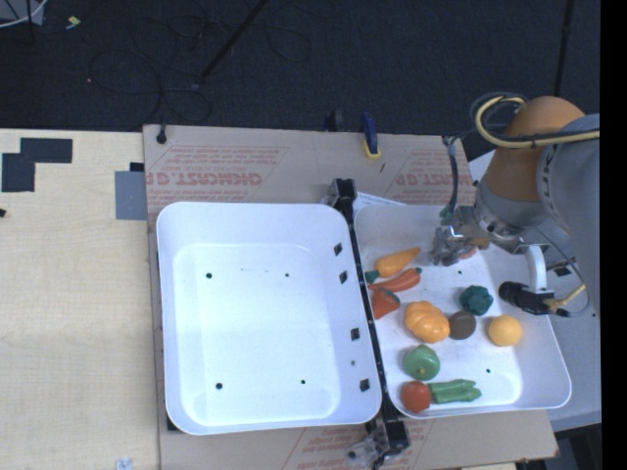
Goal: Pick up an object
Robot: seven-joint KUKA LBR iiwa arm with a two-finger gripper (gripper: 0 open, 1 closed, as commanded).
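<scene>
Looking down, you see the gripper (453, 248) above the right bin (549, 385), near an orange pepper (397, 260); its finger state is unclear.

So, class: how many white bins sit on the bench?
2. The left bin takes the bench's middle; the right bin, touching it, holds the toy food below the gripper.

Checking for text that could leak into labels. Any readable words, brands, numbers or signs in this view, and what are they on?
Red print on the cardboard sheet behind the left bin: upside down, reads roughly "CHMONZT. G P"; uncertain.
Red print on the same cardboard behind the right bin: partial, upside down, too cut off to read.
Red print on the cardboard's near edge: too small to read.
Nothing readable on the bins or toy food.
</scene>
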